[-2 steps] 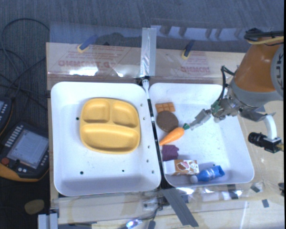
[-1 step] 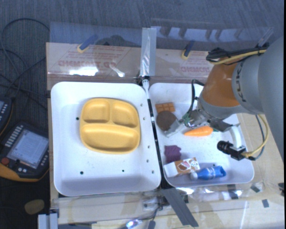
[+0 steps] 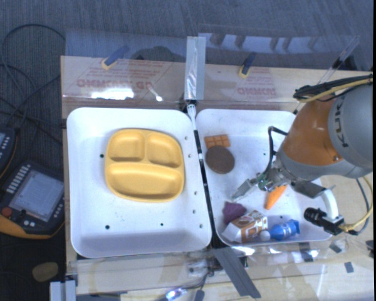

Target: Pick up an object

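The gripper (image 3: 258, 184) is down in the right bin (image 3: 250, 119), and its two fingers are spread open with nothing between them. A toy carrot (image 3: 275, 197) lies just beside it. Near the front wall lie a purple thing (image 3: 232, 210), a small carton (image 3: 250, 226) and a blue bottle (image 3: 283, 229). A brown cookie (image 3: 220, 160) and a wafer (image 3: 217, 141) sit farther back. A yellow plate (image 3: 145, 165) is in the left bin (image 3: 88, 187).
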Action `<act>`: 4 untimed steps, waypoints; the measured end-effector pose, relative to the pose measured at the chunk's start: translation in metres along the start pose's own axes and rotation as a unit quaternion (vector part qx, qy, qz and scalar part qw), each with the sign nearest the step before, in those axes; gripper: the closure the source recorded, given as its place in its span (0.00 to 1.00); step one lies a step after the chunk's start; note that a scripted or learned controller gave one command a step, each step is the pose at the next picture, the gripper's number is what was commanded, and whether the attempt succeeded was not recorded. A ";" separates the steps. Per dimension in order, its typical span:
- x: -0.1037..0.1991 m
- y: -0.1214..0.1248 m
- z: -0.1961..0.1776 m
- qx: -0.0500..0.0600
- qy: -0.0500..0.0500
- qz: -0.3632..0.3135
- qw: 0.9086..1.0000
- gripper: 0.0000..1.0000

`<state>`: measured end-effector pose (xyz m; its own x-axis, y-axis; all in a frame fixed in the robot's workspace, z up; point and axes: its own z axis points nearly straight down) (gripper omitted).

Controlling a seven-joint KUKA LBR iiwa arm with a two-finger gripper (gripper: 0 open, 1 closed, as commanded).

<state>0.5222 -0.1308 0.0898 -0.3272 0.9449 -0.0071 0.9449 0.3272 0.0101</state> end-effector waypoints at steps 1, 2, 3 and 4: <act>-0.047 0.088 0.002 0.002 0.000 0.048 0.999 0.00; -0.040 -0.004 -0.055 0.007 0.003 0.054 0.999 0.00; -0.053 -0.038 0.001 0.001 0.001 0.028 1.000 0.00; -0.075 -0.047 0.000 0.000 0.003 -0.097 0.995 0.00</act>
<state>0.5021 -0.2168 0.0898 -0.5040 0.8637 -0.0028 0.8636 0.5040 0.0099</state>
